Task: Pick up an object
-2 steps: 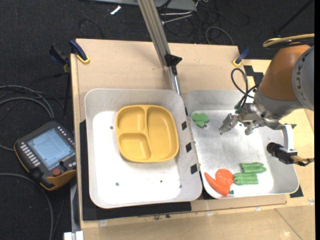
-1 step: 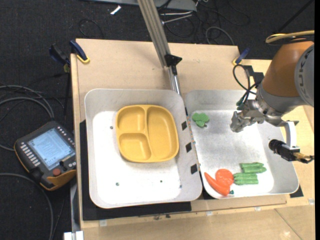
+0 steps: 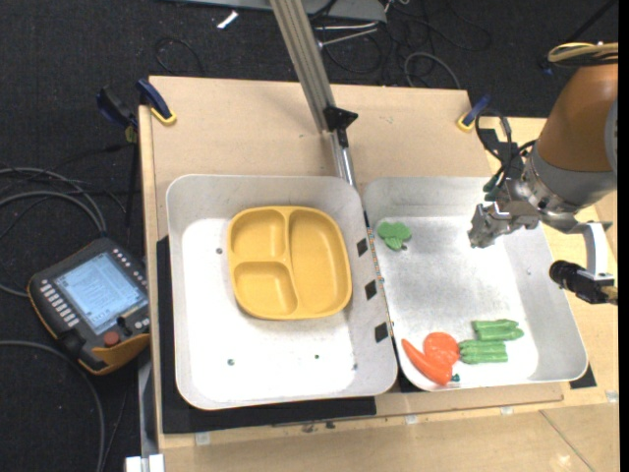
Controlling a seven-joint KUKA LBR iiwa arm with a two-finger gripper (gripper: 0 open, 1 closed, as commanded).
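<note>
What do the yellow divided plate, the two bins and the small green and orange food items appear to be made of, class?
Yellow divided plate: probably moulded plastic, smooth with a soft sheen and rounded compartment ridges.
Left bin and right bin: look like thin white plastic or coated sheet, matte, faintly speckled and scuffed.
Green pieces, green leafy piece and orange-red piece: likely toy plastic or rubber, with uniform saturated colour.

Gripper hangs over right bin, upper right part — nothing seen between fingers. Green leafy piece left of fingers; green beans, tomato, carrot well below. Yellow tray in left bin.
</note>
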